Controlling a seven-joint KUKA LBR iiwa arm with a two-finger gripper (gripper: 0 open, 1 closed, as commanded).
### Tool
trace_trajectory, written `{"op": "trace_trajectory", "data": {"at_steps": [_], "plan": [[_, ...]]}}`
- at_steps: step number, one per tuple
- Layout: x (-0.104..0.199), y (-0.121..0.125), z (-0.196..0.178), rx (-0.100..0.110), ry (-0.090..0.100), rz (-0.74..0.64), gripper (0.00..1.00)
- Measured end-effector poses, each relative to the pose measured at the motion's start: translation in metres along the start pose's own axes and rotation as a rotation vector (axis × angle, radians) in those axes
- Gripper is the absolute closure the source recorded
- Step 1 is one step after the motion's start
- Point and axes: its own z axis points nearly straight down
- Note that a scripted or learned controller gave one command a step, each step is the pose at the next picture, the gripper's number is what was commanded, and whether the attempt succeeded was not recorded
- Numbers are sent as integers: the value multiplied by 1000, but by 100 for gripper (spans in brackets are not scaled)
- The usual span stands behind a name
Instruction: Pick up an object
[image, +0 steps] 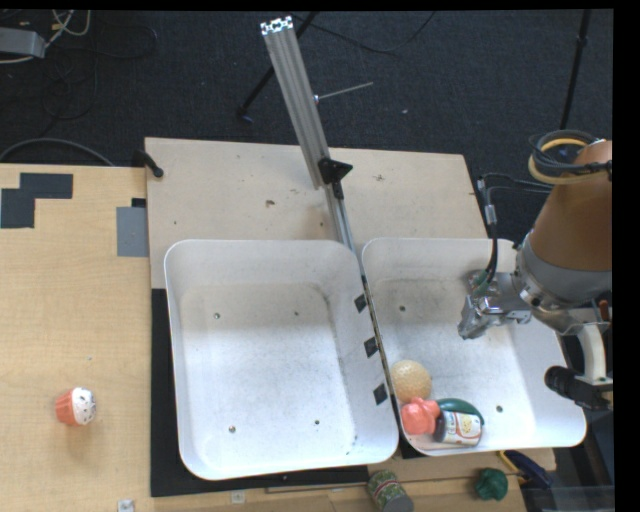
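- Object to pick: none is chosen yet; the candidates, a tan ball (411, 379), a red-orange toy (421, 416) and a small bottle with a green cap (460, 423), lie clustered at the near-left corner of the right bin (560, 425).
- The gripper (478, 312) hangs over the middle of that bin, apart from the cluster; nothing sits between its fingers, and how far they are spread I cannot tell at this size.
- Step in hand, as I judge it: the approach, before any grasp.
- The next move calls for travelling toward the near-left corner and descending on one item; they touch or nearly touch each other and crowd the bin wall, so finger room looks tight.
- The left bin (190, 300) sits beside it, both on a pale board.
- A small red-and-white toy (75, 406) lies on the wooden table at left; dark carpet and cables lie behind.
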Motion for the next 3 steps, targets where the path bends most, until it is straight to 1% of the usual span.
{"op": "trace_trajectory", "data": {"at_steps": [1, 2, 3], "plan": [[57, -4, 10, 1, 0, -2, 100], [107, 3, 11, -1, -1, -1, 100], [151, 0, 14, 1, -1, 0, 100]]}}
